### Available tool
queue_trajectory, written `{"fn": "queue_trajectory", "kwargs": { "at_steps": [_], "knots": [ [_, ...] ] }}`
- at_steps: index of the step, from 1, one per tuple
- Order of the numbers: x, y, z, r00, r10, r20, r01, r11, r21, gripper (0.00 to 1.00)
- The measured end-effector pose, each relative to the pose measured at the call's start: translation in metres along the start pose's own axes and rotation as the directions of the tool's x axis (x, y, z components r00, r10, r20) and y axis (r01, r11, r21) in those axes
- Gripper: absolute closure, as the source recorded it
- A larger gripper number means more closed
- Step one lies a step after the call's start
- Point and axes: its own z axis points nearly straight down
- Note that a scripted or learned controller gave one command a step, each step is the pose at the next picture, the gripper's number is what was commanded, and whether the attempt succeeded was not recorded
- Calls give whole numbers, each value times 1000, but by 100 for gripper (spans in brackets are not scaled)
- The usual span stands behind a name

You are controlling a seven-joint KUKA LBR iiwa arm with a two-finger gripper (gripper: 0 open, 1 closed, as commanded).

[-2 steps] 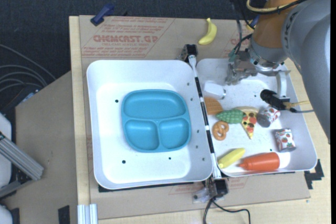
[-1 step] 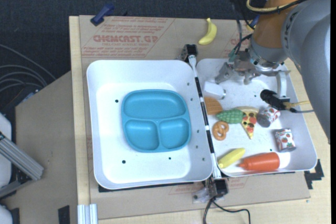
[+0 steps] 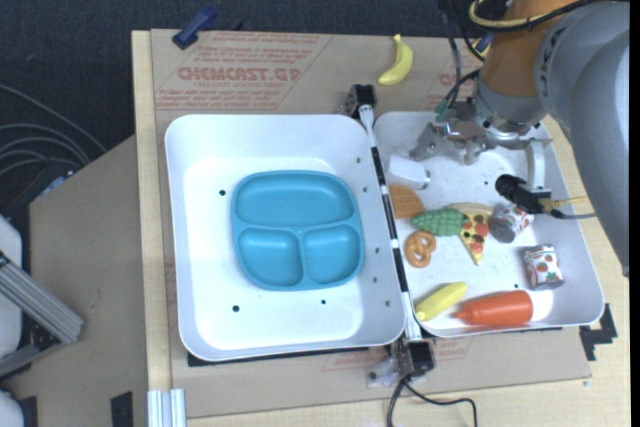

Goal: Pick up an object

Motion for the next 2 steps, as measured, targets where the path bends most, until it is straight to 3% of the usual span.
{"fn": "queue_trajectory", "kwargs": {
  "at_steps": [1,2],
  "knots": [
    [0,1,-11,1000,0,1,0,1000,-2,100],
    [0,1,-10,1000,0,1,0,1000,-2,0]
  ]
}}
